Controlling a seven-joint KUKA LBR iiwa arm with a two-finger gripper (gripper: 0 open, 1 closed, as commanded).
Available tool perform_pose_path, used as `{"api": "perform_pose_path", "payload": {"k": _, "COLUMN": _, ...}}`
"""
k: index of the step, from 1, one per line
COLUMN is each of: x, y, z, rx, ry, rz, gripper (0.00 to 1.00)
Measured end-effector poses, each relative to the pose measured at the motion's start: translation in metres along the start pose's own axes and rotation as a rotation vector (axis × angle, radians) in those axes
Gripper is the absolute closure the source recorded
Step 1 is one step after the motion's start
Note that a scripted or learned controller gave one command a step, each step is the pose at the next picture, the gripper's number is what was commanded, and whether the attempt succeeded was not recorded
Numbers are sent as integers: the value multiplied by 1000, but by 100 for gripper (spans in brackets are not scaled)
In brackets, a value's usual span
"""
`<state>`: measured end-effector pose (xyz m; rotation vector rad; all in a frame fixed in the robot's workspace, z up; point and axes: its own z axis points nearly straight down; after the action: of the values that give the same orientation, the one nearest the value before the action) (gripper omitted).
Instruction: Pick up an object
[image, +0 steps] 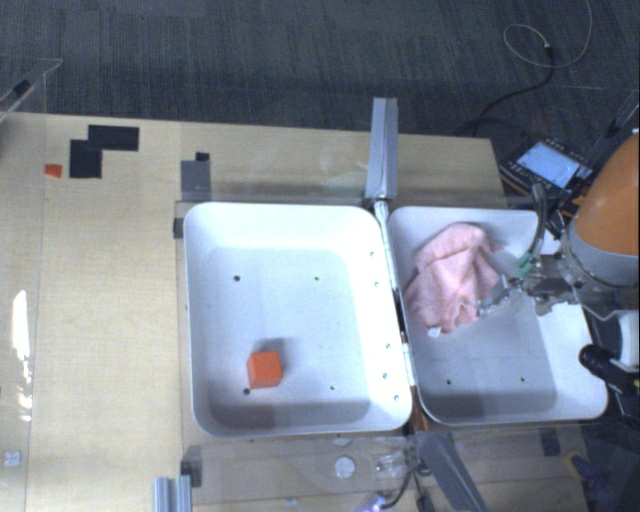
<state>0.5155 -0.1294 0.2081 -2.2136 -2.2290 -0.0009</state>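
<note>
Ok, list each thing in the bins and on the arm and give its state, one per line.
Pink cloth: crumpled in a heap, lying in the right bin, at its upper left.
Orange block: resting flat on the floor of the left bin, near its front.
End effector: low over the right bin, at the cloth's right edge.

Overhead view of a wooden bench (100, 330) with two white bins: the left bin (290, 235) holds a small orange block (265, 369), while in the right bin (500, 385) a crumpled pink cloth (450, 275) lies touching the arm's gripper (500, 290).
</note>
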Motion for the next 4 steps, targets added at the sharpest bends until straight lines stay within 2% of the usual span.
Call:
{"api": "perform_pose_path", "payload": {"k": 1, "x": 23, "y": 81, "z": 106, "rx": 0, "ry": 1, "rz": 261, "gripper": 0}}
{"api": "perform_pose_path", "payload": {"k": 2, "x": -10, "y": 127, "z": 118, "rx": -14, "ry": -3, "rz": 6, "gripper": 0}}
{"api": "perform_pose_path", "payload": {"k": 3, "x": -3, "y": 117, "z": 33, "rx": -7, "ry": -3, "rz": -157, "gripper": 0}}
{"api": "perform_pose_path", "payload": {"k": 4, "x": -38, "y": 112, "z": 113, "rx": -6, "ry": -2, "rz": -262, "gripper": 0}}
